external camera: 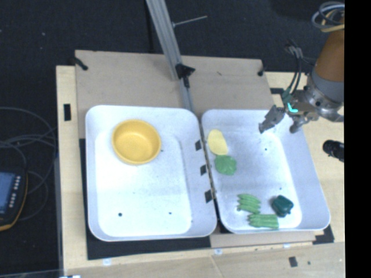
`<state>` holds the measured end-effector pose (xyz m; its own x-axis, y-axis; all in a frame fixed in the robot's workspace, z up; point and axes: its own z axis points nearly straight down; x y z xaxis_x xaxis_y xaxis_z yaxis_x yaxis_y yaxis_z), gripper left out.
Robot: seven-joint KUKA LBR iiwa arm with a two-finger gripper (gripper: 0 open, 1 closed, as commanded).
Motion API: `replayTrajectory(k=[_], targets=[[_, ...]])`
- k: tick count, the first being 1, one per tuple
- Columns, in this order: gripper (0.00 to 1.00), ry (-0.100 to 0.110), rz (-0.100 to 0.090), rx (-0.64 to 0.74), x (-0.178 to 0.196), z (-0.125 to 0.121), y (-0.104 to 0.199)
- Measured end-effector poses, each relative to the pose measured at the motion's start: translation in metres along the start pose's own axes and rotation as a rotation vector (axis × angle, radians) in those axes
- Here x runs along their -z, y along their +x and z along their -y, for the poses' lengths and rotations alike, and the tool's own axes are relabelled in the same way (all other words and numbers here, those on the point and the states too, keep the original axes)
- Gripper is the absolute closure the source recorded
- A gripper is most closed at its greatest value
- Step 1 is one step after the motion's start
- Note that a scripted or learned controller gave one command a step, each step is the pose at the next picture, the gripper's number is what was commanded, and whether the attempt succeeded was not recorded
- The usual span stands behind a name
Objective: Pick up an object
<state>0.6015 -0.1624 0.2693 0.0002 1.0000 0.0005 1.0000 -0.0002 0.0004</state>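
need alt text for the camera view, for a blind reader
The arm's tool, fingers spread and holding nothing, hangs over the right bin's far end. That bin holds a yellow piece, green pieces and a dark green one; the left bin holds a yellow bowl.

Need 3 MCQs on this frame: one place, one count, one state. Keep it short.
1. Where is the yellow bowl?
A. left bin
B. right bin
C. on the bench

2. How many things lie in the right bin?
A. two
B. five
C. eight

3. What state is the end effector in?
A. shut on the dark green piece
B. open, holding nothing
C. resting in the bowl

Key: 1 A, the bowl sits in the upper part of the left bin. 2 B, a pale yellow piece, a green piece, two green pods and a dark green piece. 3 B, its fingers stand apart above the right bin's top edge.
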Motion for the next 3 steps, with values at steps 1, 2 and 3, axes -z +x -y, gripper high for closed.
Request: replayTrajectory(k=[1, 2, 3], targets=[[0.0, 0.0, 0.0, 0.0, 0.0, 0.0, 0.0], [0.0, 0.004, 0.0, 0.0, -0.053, 0.009, 0.005], [0.0, 0.005, 0.0, -0.001, -0.11, 0.001, 0.006]])
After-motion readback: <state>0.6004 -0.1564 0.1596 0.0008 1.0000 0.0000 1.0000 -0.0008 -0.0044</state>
